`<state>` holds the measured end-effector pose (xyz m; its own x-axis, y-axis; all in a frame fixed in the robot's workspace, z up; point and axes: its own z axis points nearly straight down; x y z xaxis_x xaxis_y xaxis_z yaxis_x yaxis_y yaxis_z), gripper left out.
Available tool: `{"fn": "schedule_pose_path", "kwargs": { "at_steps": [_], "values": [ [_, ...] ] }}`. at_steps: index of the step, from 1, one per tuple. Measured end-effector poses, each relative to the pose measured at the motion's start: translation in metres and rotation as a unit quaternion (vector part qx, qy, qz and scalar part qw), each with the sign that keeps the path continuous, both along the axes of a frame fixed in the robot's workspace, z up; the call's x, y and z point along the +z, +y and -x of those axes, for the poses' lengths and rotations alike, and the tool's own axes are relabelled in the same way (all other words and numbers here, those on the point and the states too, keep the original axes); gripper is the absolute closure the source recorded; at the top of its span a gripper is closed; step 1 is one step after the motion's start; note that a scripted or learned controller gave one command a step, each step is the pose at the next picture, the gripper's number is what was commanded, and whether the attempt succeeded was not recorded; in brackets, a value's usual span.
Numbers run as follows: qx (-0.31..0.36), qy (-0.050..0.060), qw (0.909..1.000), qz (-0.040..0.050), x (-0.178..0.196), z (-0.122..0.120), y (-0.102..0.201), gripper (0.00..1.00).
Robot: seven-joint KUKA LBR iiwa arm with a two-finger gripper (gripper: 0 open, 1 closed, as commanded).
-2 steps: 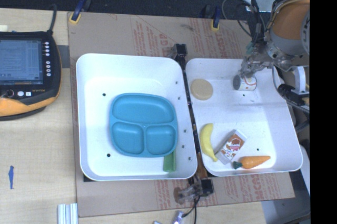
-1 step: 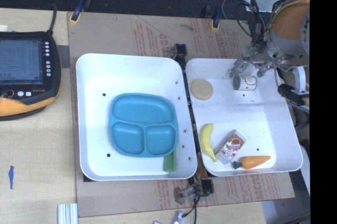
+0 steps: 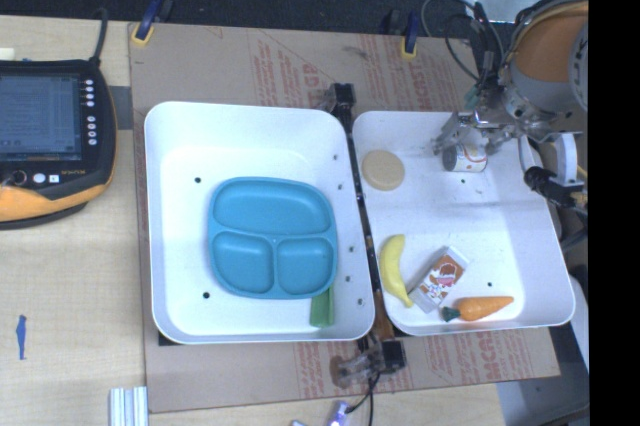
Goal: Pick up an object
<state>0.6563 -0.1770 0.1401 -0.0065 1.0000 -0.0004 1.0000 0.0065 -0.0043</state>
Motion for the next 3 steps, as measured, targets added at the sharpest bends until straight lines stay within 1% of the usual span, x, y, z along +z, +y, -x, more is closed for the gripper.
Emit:
{"fn": "schedule_pose_path", "kwargs": {
  "at_steps": [1,2,3],
  "values": [
    [0.002,0.0,1.0,0.0002,0.011,0.0,0.0,1.0],
    [0.002,0.0,1.0,0.0002,0.011,0.0,0.0,0.0],
    [0.0,0.0,1.0,0.0,-0.002,0.0,-0.001,0.0]
  ]
}}
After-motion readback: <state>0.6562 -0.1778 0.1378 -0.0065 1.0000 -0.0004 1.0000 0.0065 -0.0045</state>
